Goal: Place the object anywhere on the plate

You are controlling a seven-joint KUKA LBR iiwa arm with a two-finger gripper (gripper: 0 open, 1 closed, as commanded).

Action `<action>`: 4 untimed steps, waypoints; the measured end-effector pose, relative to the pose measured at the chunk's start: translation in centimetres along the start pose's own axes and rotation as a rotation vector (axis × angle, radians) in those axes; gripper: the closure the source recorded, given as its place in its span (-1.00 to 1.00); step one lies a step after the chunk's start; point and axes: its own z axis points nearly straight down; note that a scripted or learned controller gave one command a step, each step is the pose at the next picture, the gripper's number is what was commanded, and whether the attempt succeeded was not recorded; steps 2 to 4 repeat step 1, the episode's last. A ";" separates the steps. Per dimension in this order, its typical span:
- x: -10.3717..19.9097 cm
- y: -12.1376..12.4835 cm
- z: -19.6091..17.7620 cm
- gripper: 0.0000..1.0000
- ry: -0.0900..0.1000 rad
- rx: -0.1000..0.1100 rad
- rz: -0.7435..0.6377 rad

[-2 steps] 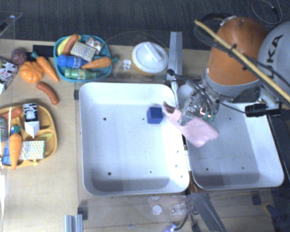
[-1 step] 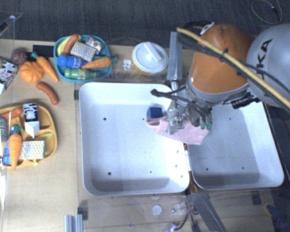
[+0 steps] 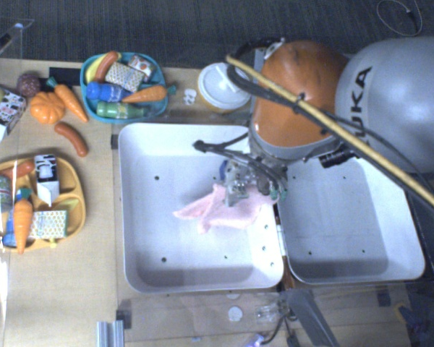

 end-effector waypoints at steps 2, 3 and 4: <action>0.0 0.0 0.0 -1.00 -0.001 0.000 0.000; 0.0 0.0 0.0 -1.00 -0.001 0.000 0.000; 0.0 0.0 0.0 -1.00 -0.001 0.000 0.000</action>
